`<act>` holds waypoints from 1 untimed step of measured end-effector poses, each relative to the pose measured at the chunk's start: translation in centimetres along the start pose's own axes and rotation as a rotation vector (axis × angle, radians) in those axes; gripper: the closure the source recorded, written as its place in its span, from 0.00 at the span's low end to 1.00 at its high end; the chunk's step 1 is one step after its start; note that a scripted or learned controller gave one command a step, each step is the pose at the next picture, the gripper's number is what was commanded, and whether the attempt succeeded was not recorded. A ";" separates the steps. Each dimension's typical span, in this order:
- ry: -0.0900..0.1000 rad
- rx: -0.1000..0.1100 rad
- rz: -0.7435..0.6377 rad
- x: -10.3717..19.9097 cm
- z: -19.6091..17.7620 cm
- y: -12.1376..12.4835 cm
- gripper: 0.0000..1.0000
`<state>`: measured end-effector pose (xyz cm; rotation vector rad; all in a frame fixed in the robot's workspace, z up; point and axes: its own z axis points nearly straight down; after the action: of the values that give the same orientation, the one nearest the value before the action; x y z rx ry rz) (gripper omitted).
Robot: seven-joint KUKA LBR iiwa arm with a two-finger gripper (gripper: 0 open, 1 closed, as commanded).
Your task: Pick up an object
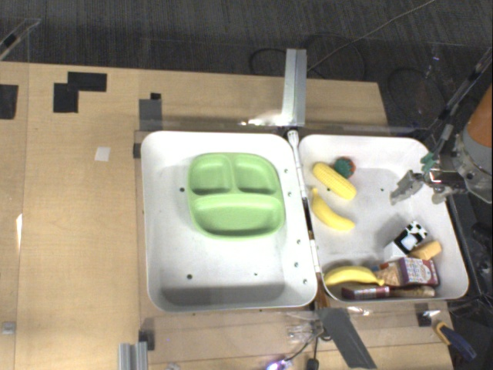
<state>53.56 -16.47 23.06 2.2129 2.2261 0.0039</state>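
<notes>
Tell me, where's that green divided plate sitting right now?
The green divided plate lies in the left bin, toward its far half, across the divider from the toy corn and bananas.

Bright even light, soft shadows, slightly blurry

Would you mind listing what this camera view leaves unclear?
- Arm: cut off by the right edge, so most of it is out of sight.
- Snack packet: print too small to read.
- Dark round item: partly behind the corn cob, too small to identify.
- Black-and-white block: too small to name.
</notes>
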 end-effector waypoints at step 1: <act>-0.003 -0.011 -0.123 3.3 14.1 7.0 0.00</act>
<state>60.62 -13.13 9.00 2.0654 2.3507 0.0129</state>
